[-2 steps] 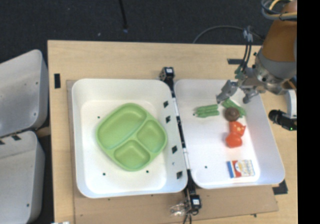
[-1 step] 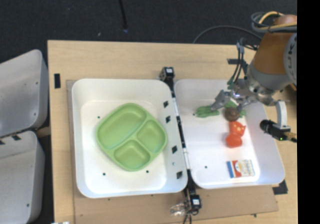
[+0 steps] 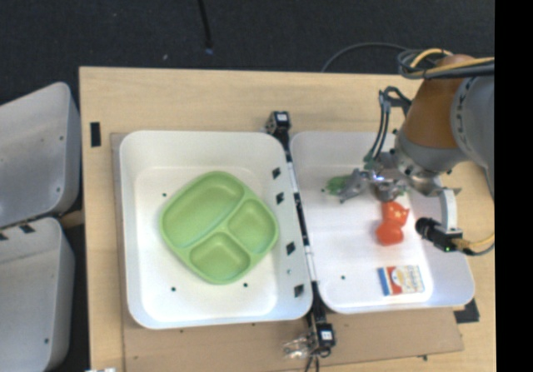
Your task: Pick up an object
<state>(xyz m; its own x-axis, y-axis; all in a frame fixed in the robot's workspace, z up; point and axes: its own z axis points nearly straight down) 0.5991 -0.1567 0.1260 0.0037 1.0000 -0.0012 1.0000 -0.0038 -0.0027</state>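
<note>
Wood bench [image 3: 208,100], dark floor, 2 white bins, gripper [image 3: 379,187] state unclear

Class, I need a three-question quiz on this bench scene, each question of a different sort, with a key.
1. True or false: the green divided plate lies in the left bin.
2. Which lies nearest the gripper? A the plate, B the orange object, C the small card.
3. Fill in: the card lies in the ___ bin.

Key: 1 true; 2 B; 3 right.
</note>
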